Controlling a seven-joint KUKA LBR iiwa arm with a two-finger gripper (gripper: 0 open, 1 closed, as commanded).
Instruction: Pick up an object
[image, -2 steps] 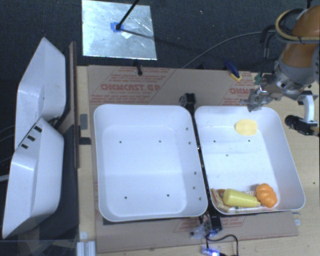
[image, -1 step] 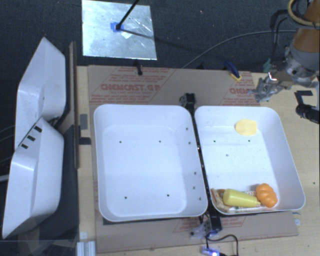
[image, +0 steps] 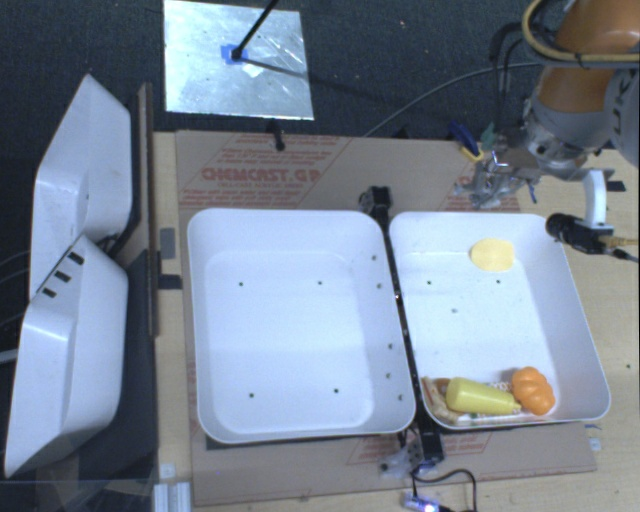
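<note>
Gripper (image: 490, 185) hung beyond the far edge of the right bin (image: 580, 330), above the cardboard sheet (image: 270, 170); whether its claw was released or clenched could not be told. Pale yellow disc (image: 492, 255) lay near the right bin's far edge. Yellow cone-shaped piece (image: 480, 397) and orange pumpkin-like toy (image: 533, 390) lay side by side along its near edge.
</note>
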